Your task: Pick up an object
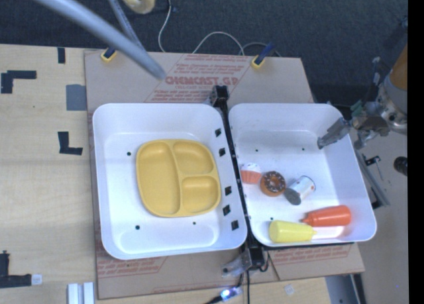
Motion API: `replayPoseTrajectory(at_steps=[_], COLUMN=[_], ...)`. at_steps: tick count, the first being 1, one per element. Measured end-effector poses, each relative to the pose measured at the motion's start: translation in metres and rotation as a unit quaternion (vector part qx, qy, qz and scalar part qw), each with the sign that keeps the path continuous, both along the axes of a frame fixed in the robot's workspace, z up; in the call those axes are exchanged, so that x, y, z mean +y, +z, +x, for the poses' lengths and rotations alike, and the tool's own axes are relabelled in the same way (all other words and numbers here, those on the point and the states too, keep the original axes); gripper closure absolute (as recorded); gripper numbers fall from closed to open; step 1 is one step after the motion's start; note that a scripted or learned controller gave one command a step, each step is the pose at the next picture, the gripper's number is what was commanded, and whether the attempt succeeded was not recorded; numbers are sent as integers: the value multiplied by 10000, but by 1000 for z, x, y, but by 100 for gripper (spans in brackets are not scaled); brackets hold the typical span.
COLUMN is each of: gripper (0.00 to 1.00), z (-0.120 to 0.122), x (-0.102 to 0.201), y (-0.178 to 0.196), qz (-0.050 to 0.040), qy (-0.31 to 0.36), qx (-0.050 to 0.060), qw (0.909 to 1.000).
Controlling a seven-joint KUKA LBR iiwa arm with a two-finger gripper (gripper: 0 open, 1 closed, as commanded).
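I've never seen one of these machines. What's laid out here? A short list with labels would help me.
left bin: holds a yellow divided plate
right bin: holds small toys near its front
toys: doughnut, orange carrot, yellow piece, small can, small orange and white piece
gripper: over the right bin's far right corner, above the toys, holding nothing
task status: nothing picked up yet

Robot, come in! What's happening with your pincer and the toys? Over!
Pincer open, holding nothing, above right bin's far right edge. Donut, orange carrot, yellow piece lying in bin. Nothing blocking them.
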State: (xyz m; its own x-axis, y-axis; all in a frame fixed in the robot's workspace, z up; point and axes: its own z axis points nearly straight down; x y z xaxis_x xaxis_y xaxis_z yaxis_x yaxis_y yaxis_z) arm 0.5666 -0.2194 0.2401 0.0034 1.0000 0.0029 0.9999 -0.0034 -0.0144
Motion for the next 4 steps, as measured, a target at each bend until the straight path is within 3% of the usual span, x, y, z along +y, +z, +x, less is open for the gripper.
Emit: replayPoseTrajectory(at_steps=[1,2,4], gripper=[0,0,0], z=[3,-2,12], x=[1,4,9], y=[8,-37,-141], qz=[-17,-13,-14], qy=[23,20,30], qx=[-64,-45,-48], qw=[10000,10000,10000])
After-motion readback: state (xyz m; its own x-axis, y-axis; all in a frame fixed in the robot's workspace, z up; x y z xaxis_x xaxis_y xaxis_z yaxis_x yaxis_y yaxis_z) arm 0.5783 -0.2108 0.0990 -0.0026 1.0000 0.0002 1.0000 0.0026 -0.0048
